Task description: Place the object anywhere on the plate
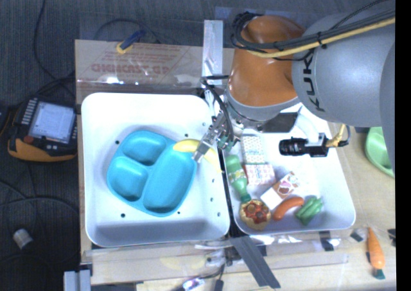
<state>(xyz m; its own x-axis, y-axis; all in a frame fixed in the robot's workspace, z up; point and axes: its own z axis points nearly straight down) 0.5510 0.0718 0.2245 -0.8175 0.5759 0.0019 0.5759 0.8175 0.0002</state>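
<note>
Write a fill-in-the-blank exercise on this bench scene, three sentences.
1. The blue plate lies in the ____ bin.
2. The gripper hangs over a ____ object at the plate's edge.
3. The plate has ____ compartments.

Missing words: left; yellow; three

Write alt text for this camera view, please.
A grey and orange robot arm reaches its hand over a yellow object at the edge of a blue plate in the left bin; toy food fills the right bin.

Grey arm (359, 71), orange band (263, 65)
</note>
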